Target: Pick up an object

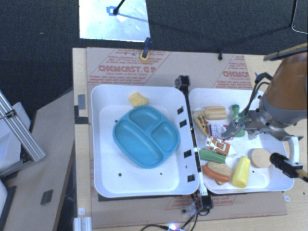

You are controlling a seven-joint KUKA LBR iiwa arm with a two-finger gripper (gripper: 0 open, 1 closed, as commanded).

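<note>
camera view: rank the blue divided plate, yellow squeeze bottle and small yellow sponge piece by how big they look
1. Blue divided plastic plate, clearly largest.
2. Yellow squeeze bottle.
3. Small yellow sponge piece, slightly smaller than the bottle; it lies farther away, so that gap is unsure.

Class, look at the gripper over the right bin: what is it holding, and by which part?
It cannot be told. The gripper hangs low among the toy food in the right bin, but no grip is visible.
</note>
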